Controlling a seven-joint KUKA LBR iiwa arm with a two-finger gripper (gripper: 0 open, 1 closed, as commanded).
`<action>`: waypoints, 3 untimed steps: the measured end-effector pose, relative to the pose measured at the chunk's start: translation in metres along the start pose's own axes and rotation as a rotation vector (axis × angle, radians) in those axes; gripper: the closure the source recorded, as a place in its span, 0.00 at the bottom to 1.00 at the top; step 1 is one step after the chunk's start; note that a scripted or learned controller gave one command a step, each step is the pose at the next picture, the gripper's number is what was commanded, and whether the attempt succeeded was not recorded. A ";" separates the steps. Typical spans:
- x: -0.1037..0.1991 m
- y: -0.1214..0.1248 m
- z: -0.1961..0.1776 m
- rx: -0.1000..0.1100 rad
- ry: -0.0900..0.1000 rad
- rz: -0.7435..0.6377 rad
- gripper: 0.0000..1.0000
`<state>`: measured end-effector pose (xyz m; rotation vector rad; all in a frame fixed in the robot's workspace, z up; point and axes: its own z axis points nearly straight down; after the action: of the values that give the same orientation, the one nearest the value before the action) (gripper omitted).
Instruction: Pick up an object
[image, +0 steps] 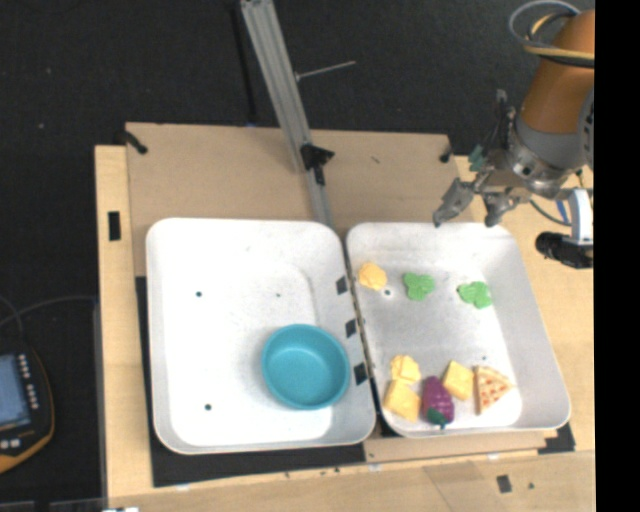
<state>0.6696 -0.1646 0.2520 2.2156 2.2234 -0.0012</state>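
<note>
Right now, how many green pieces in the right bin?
2. One green piece lies near the middle of the bin's far half, right of the yellow piece. The other lies further right, toward the right wall. None look hidden.

My arm (556, 90) runs off the top right corner, so its upper links are cut away. The yellow pieces (403, 388) by the purple toy (436, 400) crowd together, too small to name. At far left a handheld screen (20, 400) is sliced by the edge, its display unreadable.
</note>
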 end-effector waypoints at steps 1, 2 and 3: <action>0.000 0.000 0.000 0.000 -0.001 -0.001 0.00; -0.004 0.002 0.062 0.005 0.000 0.003 0.00; 0.000 0.005 0.124 0.006 0.001 -0.001 0.00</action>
<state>0.6743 -0.1650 0.1278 2.2181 2.2281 -0.0068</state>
